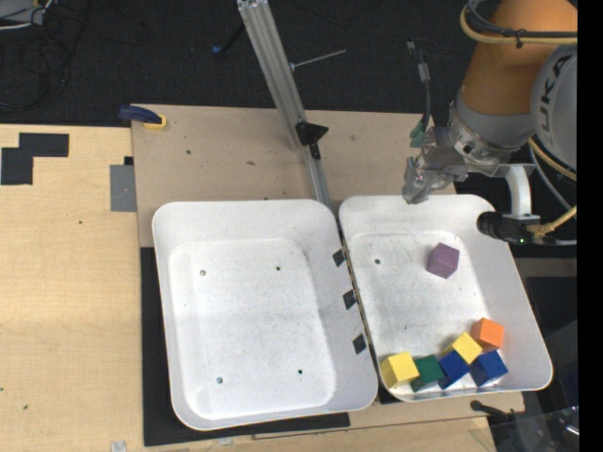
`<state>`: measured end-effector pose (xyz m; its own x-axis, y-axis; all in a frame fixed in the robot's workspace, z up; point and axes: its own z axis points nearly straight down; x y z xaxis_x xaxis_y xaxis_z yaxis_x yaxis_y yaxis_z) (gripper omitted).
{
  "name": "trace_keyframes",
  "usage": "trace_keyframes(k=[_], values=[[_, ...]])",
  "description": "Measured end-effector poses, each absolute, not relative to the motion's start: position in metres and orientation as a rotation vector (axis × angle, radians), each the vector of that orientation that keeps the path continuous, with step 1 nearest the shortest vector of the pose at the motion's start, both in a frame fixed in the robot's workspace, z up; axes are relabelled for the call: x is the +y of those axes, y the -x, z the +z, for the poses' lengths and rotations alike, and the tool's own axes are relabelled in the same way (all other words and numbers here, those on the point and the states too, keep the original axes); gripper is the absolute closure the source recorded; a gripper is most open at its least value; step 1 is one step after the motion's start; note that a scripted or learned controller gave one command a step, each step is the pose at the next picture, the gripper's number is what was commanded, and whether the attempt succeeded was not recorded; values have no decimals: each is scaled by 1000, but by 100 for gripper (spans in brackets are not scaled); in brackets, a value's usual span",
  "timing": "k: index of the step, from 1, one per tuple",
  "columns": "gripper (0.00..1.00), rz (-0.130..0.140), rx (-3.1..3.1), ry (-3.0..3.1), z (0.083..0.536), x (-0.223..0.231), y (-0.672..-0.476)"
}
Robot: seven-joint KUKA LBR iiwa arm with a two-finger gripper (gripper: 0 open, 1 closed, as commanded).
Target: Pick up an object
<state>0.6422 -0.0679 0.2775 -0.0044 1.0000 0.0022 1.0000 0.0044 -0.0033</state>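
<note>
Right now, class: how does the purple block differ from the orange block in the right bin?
The purple block sits alone mid-bin; the orange block touches a cluster of blocks at the near edge. The purple block lies closer to the gripper than the orange block. Both rest in the right bin.

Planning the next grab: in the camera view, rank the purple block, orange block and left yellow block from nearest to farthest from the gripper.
From the gripper, at the right bin's far edge:
1. Purple block, alone in the bin's upper middle.
2. Orange block, top of the cluster in the near right corner.
3. Left yellow block, at the cluster's left end.
</note>
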Motion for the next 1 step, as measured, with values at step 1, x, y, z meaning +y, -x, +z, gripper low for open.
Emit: trace_keyframes(k=[1], values=[[100,2,-2223,2214,272,-20,-641]])
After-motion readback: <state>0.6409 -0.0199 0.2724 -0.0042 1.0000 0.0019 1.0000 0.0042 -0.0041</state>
